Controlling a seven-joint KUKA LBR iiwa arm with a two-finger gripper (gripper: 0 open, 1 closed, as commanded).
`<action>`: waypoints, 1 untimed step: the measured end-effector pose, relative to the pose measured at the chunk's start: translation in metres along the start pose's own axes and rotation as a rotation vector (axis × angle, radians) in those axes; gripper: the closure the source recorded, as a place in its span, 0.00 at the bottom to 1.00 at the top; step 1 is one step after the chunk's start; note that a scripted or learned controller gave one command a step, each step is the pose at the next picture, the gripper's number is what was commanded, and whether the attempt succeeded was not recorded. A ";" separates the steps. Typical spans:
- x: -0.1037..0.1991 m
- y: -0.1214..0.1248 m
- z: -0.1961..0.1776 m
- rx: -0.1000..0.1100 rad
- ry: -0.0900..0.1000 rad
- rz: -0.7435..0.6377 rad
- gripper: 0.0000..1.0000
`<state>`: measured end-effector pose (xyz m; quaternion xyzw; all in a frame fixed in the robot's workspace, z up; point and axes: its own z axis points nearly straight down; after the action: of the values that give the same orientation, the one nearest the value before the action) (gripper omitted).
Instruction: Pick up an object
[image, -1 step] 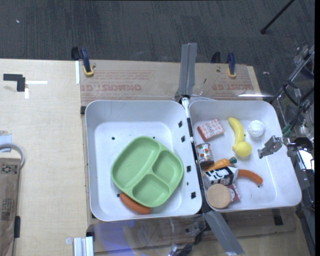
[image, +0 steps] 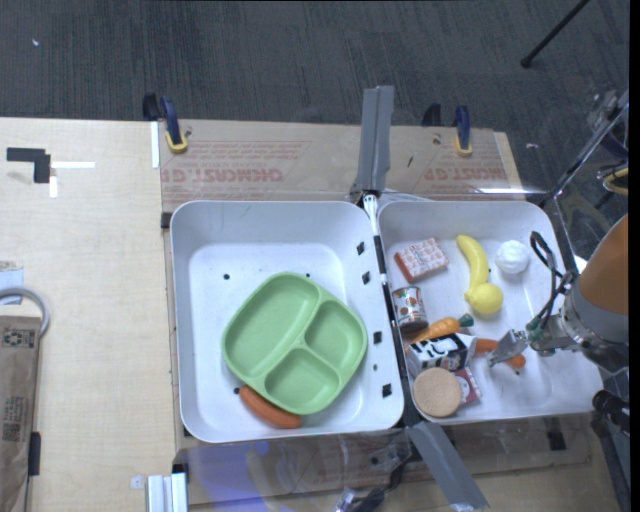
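Observation:
My gripper (image: 511, 352) is low over the right bin (image: 530, 215), near its front right part, with the arm coming in from the right. A small orange piece (image: 484, 346) lies just left of the gripper tip, and I cannot tell whether they touch. Further left lie a toy carrot (image: 441, 327), a black-and-white item (image: 438, 350) and a round tan disc (image: 437, 393). A banana (image: 473, 262), a lemon (image: 485, 298), a white round object (image: 513, 257), a pink waffle block (image: 421, 259) and a small can (image: 407, 305) sit toward the back.
The left bin (image: 200, 300) holds a green divided plate (image: 294, 342) with a red-orange sausage (image: 268, 408) by its front edge. A grey divider bar (image: 376, 140) runs between the bins. A black cable (image: 545, 255) loops over the right bin's far right side.

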<state>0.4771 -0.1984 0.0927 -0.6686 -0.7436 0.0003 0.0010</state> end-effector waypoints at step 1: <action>0.000 0.000 -0.009 0.000 0.000 0.003 1.00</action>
<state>0.4774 -0.1987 0.1015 -0.6696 -0.7427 0.0003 0.0010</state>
